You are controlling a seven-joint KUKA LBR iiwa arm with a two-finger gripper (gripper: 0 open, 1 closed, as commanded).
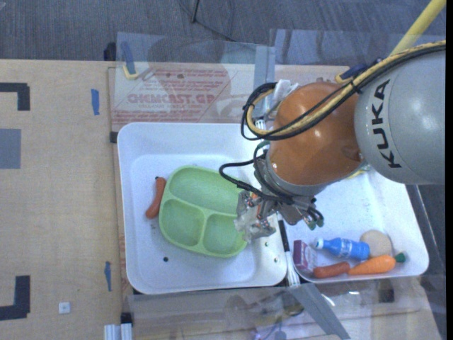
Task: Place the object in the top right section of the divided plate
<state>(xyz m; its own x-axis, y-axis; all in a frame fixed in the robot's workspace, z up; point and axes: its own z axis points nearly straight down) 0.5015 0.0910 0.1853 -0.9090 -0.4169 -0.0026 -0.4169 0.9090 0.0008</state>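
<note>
Fingers of the gripper (256, 218) hang over the right rim of the green divided plate (200, 210), at about three o'clock on it; how far the jaws are parted, or whether anything sits between them, cannot be told under the blur. A red-orange sausage-shaped object (155, 197) lies against the plate's edge at nine o'clock, inside the left bin (134, 161). In the right bin (414, 250) sit a carrot (373, 265), a blue bottle (341, 247) and a pale round piece (377, 243).

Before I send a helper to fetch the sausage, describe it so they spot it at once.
Look in the left white bin, just left of the green divided plate. The sausage lies against its rim: a short reddish-brown stick, the one loose item there.
</note>
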